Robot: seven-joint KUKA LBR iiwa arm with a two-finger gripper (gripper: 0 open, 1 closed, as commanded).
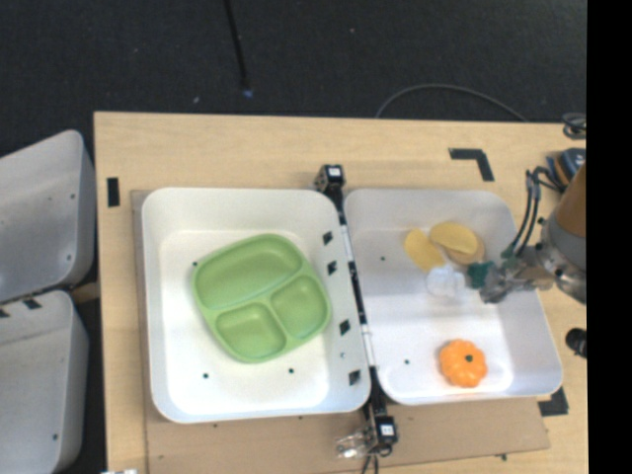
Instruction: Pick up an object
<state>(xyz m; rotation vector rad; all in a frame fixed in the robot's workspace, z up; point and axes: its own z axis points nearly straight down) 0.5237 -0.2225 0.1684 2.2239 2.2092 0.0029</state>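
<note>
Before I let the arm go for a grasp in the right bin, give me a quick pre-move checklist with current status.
1. Claw over right white bin: ok.
2. Claw open: cannot tell.
3. Something already held: cannot tell; small clear plastic item lies beside the claw.
4. Yellow curved pieces lie free, apart from the walls: ok.
5. Orange pumpkin-shaped toy unobstructed, away from the claw: ok.
6. Green three-compartment plastic tray in left bin, out of the way: ok.

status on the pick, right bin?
Gripper low in right bin, beside clear cup; jaws unreadable. Yellow pieces just above it, orange pumpkin untouched near front. Green tray alone in left bin.
</note>
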